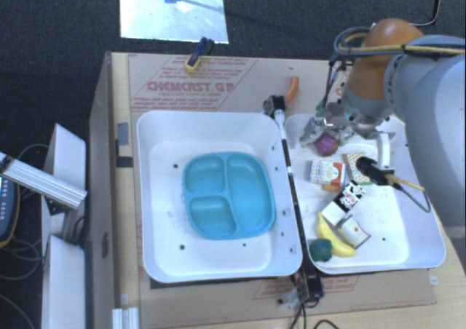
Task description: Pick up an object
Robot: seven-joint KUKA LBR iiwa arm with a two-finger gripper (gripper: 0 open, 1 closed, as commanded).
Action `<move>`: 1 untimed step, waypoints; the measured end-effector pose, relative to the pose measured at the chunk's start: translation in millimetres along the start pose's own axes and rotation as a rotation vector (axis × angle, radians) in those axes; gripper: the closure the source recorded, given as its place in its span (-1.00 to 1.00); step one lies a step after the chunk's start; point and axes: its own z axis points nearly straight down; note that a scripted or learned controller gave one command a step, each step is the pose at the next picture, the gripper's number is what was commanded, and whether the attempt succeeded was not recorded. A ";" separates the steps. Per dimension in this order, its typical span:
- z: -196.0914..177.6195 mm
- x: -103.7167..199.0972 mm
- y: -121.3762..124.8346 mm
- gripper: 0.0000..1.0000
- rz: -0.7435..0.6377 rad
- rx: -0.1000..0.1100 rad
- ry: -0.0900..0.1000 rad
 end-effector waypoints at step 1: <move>-10.8 -0.4 0.7 1.00 -0.002 -0.002 -0.001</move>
